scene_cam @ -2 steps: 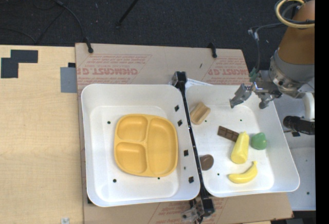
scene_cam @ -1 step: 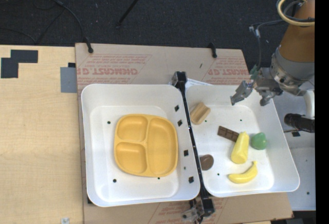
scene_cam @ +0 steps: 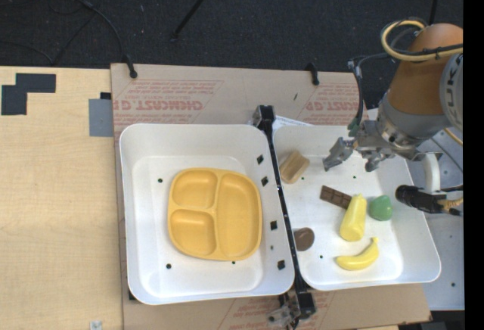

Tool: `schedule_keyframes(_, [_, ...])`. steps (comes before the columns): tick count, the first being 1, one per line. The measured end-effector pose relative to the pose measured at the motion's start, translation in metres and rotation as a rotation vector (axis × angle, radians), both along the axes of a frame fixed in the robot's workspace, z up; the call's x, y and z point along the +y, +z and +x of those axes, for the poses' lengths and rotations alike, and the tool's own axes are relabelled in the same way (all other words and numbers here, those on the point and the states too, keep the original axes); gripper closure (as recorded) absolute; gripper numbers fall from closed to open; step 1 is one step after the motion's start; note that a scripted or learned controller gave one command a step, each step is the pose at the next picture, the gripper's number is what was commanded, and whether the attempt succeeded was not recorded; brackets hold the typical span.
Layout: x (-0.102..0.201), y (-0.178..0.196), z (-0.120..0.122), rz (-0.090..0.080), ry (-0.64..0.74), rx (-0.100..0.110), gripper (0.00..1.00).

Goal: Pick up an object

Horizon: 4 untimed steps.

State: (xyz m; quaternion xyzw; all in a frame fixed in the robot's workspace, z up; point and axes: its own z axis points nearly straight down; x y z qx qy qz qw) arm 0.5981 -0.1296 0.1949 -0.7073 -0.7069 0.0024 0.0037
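Hand [scene_cam: 354, 156] is spread open with nothing held, parked above the right bin [scene_cam: 423, 260]. It should be lowered straight and centred over the chocolate bar [scene_cam: 336, 197] before being closed.

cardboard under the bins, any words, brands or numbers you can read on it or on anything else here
"CHEMCAST, O.G": my best reading of the red print on the cardboard sheet, which appears upside down and mirrored left of centre, so the letters are uncertain.
The same red print repeats on the cardboard at upper right and along the bottom edge, too faint or cut off to read.
No readable text shows on the yellow divided plate, the white bins or the toy foods.
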Motion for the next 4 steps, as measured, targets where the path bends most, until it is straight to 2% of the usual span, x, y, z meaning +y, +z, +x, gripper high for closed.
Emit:
schedule_keyframes(2, [0.012,-0.093,0.002,0.000,0.002,-0.001,0.00])
schedule_keyframes(3, [0.010,-0.080,0.003,-0.001,-0.001,-0.002,1.00])
schedule_keyframes(4, [0.007,-0.038,0.006,-0.002,-0.001,-0.010,1.00])
